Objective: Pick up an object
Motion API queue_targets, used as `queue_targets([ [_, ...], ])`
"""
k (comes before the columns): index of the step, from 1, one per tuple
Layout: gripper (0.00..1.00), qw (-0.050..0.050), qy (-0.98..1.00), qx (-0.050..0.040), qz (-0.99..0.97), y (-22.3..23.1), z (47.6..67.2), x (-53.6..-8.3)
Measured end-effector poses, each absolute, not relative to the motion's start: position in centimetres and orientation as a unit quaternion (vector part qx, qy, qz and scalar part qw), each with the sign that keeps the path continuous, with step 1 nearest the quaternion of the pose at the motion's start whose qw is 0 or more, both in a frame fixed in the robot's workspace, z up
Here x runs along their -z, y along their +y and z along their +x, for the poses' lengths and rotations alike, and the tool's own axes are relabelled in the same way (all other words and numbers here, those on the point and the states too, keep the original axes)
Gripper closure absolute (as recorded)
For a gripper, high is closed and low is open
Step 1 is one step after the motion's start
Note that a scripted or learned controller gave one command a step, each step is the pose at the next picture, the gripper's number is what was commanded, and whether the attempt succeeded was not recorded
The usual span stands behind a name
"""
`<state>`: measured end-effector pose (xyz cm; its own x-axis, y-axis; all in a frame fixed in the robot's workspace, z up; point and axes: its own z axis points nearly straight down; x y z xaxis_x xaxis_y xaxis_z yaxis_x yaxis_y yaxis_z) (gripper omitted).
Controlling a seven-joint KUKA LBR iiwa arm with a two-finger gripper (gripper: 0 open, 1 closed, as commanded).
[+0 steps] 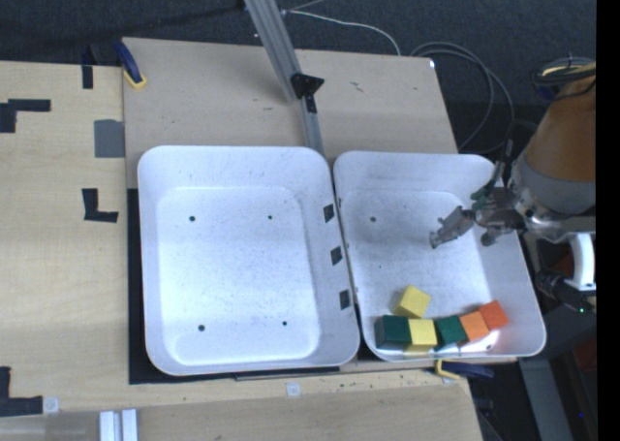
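Observation:
Several small blocks lie along the front edge of the right bin (504, 177): a yellow block (414, 300) on its own, then a row of a dark green block (392, 331), a second yellow block (422, 333), a green block (450, 330), an orange block (475, 325) and a red-orange block (494, 313). My gripper (462, 237) hangs over the right half of this bin, behind the blocks and apart from them. Its fingers (446, 230) are spread open, with nothing between them.
The left bin (155, 236) stands beside the right one, joined by dark clips on the shared rim. A grey metal bar (276, 37) slants down from the back to the bins' junction. Cables (465, 61) lie behind the right bin.

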<state>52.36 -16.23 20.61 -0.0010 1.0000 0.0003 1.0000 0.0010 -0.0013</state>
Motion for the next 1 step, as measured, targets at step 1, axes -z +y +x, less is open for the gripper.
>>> queue_targets([
  [1,0.00,0.004,-0.710,-0.0006,-0.705,-8.32,48.83,-19.74],
])
